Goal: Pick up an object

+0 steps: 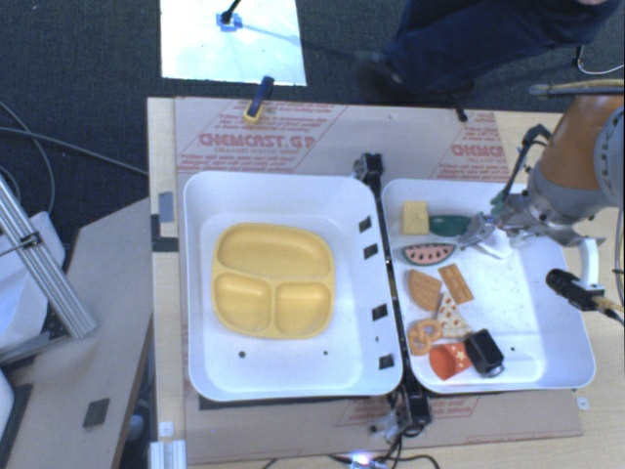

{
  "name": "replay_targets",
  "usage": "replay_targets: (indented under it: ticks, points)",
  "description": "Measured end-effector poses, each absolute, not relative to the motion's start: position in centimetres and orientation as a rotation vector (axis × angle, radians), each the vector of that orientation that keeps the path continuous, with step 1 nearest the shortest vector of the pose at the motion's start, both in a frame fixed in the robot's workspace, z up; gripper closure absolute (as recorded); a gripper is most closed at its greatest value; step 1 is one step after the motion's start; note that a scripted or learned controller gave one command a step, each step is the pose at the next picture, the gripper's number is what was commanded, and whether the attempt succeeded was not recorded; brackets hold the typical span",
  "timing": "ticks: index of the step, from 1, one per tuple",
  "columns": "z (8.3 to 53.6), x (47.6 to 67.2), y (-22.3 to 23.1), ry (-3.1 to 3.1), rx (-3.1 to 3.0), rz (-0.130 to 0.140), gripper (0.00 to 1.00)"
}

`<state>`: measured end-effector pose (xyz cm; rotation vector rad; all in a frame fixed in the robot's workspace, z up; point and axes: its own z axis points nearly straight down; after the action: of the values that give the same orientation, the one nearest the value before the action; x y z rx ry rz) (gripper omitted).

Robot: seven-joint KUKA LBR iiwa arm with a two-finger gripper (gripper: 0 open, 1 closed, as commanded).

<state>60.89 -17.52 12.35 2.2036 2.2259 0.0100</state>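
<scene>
Two white bins sit side by side on the bench (322, 125), and the arm (576, 164) reaches in from the right over the right bin (547, 360). Its pincer (485, 231) hangs low near that bin's upper middle, just beside a green piece (450, 226); I cannot tell how wide it stands, and I see nothing held in it.

My guess is that the pick is at the approach, with nothing lifted yet. Next it needs to settle over one piece, probably the green one, and close on it cleanly without nudging the neighbours.

Most of the toy food crowds the right bin's left half: a yellow block (416, 217), a watermelon slice (430, 255), a bread piece (424, 289), a cracker (456, 283), a pizza slice (449, 316), a pretzel (425, 336), a red cup (448, 361) and a black object (484, 351) touching it.

Over in the left bin (283, 189) lies a yellow divided plate (273, 279), its three compartments bare.
</scene>
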Motion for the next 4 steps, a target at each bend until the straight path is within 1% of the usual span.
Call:
replay_targets:
  ticks: [1,2,3,4]
  points:
    - [10.4,63.1,-7.6,2.236,2.206,0.009,0.00]
    - [8.3,56.7,-12.2,2.220,2.228,-0.006,0.00]
    - [9.4,66.5,-11.6,2.248,2.229,-0.041,0.00]
    - [8.3,52.3,-14.3,2.220,2.236,-0.011,0.00]
